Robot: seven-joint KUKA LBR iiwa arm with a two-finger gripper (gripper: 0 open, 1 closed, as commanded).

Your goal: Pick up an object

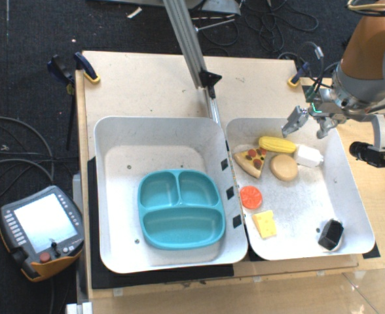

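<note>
My gripper hangs open over the far edge of the right bin, with nothing between its fingers. Just below it lie a yellow banana and a white block. A pizza slice and a tan round cookie lie beside them. Nearer the front sit a red tomato slice, a yellow cheese wedge and a small black object.
The left bin holds a teal divided plate. A metal pole slants over the back of the bench. Clamps grip the bench's far corners. A teach pendant lies on the floor at left.
</note>
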